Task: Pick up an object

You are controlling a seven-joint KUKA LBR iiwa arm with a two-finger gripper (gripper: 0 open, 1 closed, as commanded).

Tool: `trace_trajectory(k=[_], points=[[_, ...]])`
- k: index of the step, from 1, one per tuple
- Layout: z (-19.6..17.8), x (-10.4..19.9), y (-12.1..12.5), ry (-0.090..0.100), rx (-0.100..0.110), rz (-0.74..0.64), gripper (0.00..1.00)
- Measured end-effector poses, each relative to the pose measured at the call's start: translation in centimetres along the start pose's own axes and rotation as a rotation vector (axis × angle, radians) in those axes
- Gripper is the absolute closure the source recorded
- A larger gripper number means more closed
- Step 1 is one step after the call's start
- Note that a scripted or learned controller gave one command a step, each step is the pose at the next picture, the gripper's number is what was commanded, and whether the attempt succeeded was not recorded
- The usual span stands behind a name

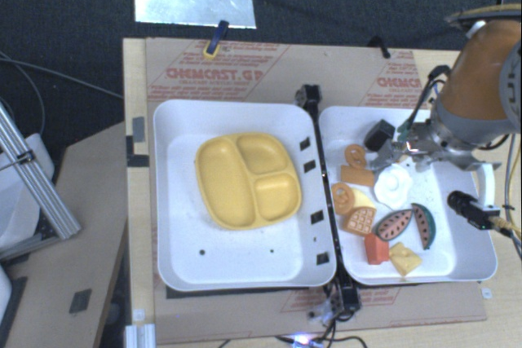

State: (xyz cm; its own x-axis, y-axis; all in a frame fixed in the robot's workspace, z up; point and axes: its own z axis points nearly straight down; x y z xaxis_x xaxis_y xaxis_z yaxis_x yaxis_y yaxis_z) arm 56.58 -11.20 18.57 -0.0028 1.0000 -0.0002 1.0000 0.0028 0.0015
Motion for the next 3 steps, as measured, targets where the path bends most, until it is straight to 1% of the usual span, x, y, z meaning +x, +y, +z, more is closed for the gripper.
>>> trace_trajectory(k=[1, 2, 3], points=[[-2.3, 5.6, -7.6, 0.003, 0.004, -0.005, 0.00], [0.3, 15.1, -4.0, 0.003, 0.000, -0.011, 0.00], [-15.2, 15.9, -1.6, 0.003, -0.018, -0.005, 0.00]])
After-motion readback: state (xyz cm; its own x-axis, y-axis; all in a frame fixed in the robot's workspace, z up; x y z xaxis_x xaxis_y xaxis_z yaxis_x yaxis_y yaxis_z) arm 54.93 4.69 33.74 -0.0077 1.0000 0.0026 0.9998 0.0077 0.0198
